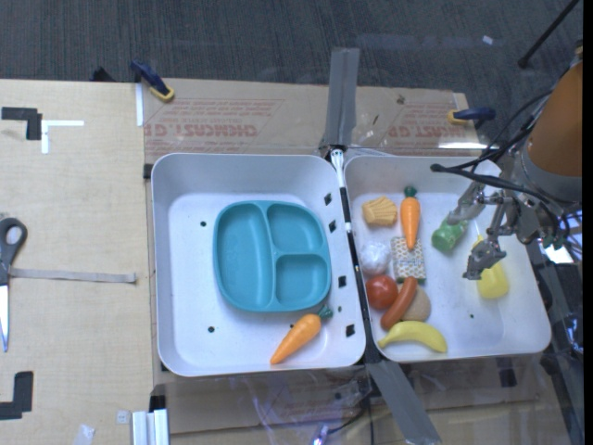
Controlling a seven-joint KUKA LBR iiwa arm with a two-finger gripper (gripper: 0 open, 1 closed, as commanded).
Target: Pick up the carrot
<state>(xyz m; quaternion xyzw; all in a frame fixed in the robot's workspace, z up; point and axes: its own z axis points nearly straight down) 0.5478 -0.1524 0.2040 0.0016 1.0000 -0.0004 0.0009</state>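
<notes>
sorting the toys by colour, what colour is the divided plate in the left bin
Teal blue; the divided plate shows plainly in the camera view, in the left bin.

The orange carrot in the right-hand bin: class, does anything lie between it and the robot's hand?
Yes. The hand hangs over the right bin's right side, beside a yellow lemon-like toy. The orange carrot with a green top lies further left. A green toy vegetable sits between them, roughly on the straight path.

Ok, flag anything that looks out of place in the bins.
One carrot lies alone in the left bin, beside the teal plate rather than on it. The other carrot sits with the rest of the food in the right bin.
</notes>
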